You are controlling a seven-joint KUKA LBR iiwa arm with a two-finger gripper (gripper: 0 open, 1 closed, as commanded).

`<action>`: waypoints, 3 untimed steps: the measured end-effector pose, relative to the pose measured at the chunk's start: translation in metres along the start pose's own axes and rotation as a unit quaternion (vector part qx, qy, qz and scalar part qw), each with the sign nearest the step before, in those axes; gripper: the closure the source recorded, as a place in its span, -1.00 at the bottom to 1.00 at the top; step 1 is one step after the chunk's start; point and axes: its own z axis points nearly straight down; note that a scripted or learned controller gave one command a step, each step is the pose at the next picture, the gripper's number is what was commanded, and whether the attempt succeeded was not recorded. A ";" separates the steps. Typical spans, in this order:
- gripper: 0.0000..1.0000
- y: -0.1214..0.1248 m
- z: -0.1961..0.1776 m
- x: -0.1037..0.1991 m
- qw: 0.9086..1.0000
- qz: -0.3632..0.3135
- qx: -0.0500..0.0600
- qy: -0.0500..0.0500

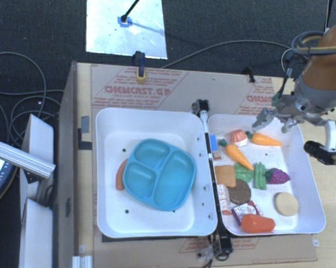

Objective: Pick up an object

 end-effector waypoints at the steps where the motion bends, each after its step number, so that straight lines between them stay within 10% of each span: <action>1: -1.00 0.015 0.080 0.051 1.000 -0.001 0.002 0.001; 2: -1.00 0.008 0.138 0.050 1.000 0.001 0.000 -0.002; 3: 1.00 0.009 0.127 0.051 1.000 0.001 0.001 -0.001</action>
